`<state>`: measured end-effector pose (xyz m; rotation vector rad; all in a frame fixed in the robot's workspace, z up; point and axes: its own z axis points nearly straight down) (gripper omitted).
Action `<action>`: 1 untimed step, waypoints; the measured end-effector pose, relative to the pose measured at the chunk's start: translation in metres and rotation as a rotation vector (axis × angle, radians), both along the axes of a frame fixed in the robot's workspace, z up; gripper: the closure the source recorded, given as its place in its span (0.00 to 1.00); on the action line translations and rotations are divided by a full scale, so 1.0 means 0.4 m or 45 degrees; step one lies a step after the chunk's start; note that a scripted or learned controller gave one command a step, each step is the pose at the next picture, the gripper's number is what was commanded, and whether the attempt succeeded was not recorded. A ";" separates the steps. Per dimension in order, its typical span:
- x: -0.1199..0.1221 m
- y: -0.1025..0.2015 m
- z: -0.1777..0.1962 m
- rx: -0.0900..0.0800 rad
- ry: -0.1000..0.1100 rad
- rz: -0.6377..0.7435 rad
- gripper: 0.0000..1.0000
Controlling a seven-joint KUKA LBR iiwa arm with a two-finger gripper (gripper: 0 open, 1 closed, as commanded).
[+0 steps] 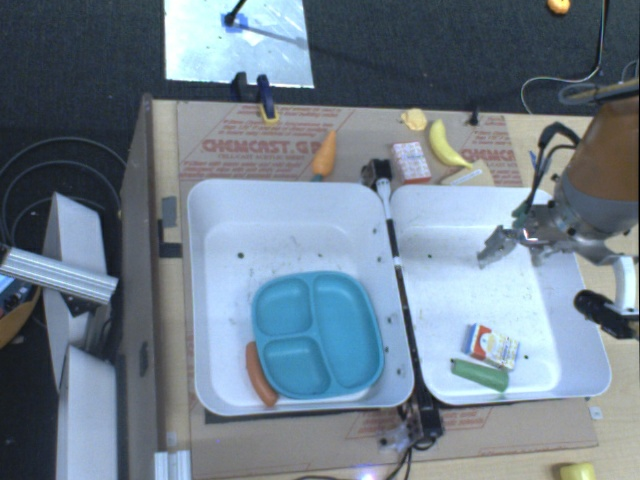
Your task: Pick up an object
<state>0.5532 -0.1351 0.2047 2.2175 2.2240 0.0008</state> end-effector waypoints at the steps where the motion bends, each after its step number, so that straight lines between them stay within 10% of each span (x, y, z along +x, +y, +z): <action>1: -0.140 -0.038 -0.222 0.003 0.013 -0.007 0.00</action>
